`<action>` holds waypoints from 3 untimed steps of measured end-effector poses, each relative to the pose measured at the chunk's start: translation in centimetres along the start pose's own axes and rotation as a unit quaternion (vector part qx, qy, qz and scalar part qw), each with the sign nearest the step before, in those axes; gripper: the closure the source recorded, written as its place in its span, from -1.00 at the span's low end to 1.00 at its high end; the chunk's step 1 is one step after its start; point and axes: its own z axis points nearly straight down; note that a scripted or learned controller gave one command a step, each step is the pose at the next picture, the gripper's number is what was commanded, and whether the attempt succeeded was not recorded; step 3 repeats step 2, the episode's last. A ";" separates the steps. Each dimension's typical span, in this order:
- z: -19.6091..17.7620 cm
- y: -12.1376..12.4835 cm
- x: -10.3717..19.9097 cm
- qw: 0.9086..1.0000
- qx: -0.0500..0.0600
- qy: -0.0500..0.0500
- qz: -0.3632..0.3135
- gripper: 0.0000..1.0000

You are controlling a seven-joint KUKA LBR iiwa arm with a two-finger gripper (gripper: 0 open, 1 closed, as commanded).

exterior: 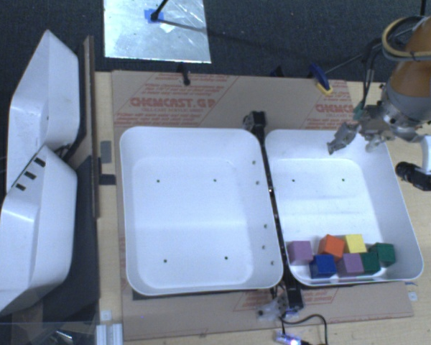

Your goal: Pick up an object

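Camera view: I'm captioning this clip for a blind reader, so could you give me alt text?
Seen from above, the gripper hangs open over the far edge of the right bin, holding nothing. A cluster of colored blocks sits in that bin's near corner. The left bin lies beside it on the bench.
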 end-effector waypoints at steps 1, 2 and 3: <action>-27.8 -2.2 11.2 1.000 -0.007 0.000 -0.003 -1.00; -33.8 2.3 7.6 1.000 -0.001 0.000 0.001 -1.00; -33.8 2.3 7.6 1.000 -0.001 0.000 0.001 -1.00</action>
